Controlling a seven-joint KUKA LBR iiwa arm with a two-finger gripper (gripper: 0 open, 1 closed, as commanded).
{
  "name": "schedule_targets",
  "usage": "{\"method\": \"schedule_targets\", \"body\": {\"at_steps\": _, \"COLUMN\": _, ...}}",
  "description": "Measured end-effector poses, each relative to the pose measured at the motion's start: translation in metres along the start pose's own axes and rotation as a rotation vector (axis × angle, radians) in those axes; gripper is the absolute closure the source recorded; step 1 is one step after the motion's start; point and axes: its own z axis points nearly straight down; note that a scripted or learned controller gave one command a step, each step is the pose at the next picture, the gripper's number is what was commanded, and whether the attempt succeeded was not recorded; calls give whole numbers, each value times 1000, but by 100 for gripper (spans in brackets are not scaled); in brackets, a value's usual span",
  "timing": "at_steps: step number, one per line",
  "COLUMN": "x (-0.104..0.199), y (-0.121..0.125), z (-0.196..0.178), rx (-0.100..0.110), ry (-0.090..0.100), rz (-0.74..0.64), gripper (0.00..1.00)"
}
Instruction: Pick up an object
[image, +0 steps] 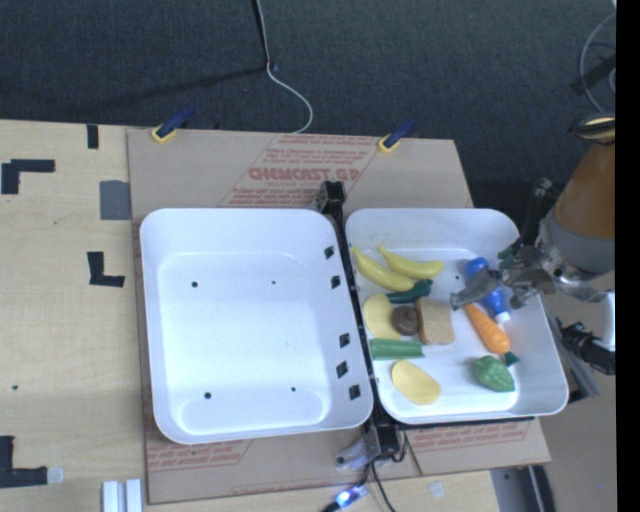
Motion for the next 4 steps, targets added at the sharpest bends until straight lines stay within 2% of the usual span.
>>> {"method": "schedule_targets", "body": {"at_steps": 1, "x": 94, "y": 5, "z": 83, "rx": 6, "ry": 4, "rz": -6, "gripper": 0}}
{"method": "schedule_targets", "body": {"at_steps": 2, "x": 79, "y": 86, "z": 123, "rx": -4, "ry": -2, "rz": -2, "gripper": 0}}
{"method": "schedule_targets", "body": {"at_steps": 3, "x": 80, "y": 83, "z": 111, "rx": 1, "ry": 0, "rz": -2, "gripper": 100}}
{"method": "schedule_targets", "body": {"at_steps": 4, "x": 80, "y": 83, "z": 111, "rx": 1, "ry": -1, "rz": -2, "gripper": 0}}
